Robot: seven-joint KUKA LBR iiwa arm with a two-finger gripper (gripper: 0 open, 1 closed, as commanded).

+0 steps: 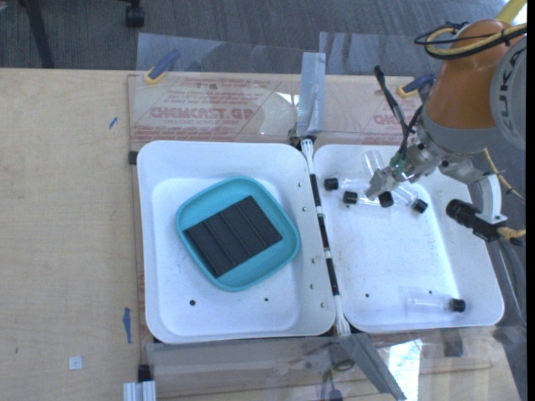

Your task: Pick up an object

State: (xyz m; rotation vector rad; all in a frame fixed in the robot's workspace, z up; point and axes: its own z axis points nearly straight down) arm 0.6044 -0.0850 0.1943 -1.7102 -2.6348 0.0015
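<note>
**Hovering over the vials in the right bin**

Reaching in from the right, I have my gripper (386, 182) low over the far part of the right bin (393, 266), down among a small scatter of clear vials (399, 192) with black caps. Whether my pincer is apart or together I cannot tell; the tip is small and lost against the clear plastic beneath it, and I cannot make out anything held in it.

Around the tip lie a few loose pieces: one black cap (331, 183) near the divider, another cap (349, 197) just beside it, and a capped piece (420, 206) to my near side. One more vial (433, 305) lies by itself along the bin's near edge, well apart from the rest. The left bin (159, 249) holds a teal tray (238, 233) with a dark ribbed slab on it, which I judge awkward for a two-finger hold.

The vials look like my best target. I judge them light, stiff and smooth, so likely to roll or squirt out of a pinch made off-centre. Being thin and clear, they may crack if squeezed hard. I would close across the barrel, at right angles to its length, near the middle or just behind the cap where the black gives a clearer mark. The lone vial offers the cleanest approach, with no neighbours to knock.
</note>
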